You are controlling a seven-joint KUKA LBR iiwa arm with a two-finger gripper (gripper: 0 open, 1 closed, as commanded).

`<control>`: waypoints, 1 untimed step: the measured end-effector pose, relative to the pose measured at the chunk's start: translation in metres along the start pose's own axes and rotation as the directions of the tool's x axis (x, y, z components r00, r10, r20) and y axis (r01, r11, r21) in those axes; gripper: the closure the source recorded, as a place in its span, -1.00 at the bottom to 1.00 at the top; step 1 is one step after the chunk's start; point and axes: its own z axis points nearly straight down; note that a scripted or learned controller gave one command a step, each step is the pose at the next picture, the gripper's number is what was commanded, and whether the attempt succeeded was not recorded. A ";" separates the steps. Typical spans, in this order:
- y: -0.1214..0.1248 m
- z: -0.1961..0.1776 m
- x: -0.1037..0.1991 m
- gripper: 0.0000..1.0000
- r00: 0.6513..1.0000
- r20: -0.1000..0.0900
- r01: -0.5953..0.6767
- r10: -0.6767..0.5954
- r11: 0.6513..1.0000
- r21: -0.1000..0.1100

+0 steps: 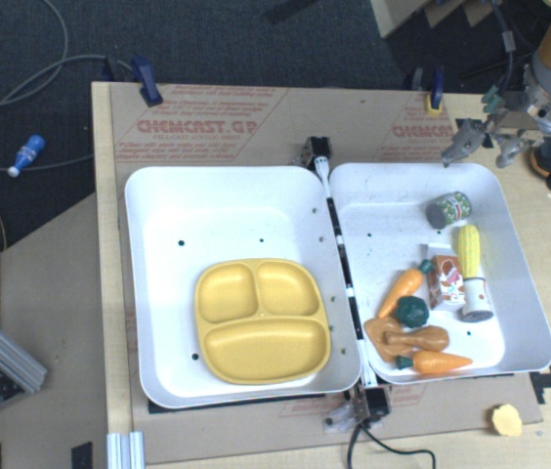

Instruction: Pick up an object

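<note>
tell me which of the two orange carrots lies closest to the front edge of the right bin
The orange plastic carrot lying flat by the right white bin's front edge; the other orange carrot sits farther back, slanting beside the dark green round piece.

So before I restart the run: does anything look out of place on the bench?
One small yellow piece lies on the bench outside the right bin, near its front corner, while the other toys sit inside it. A blue bottle lies on the floor.

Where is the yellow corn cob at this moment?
In the camera view, the corn cob lies in the right bin, near its right side, just below the grey-green can and beside the small carton.
</note>
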 end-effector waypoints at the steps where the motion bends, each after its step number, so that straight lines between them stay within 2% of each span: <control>1: -0.042 0.139 0.009 -1.00 1.000 0.001 0.001 -0.001 1.000 -0.002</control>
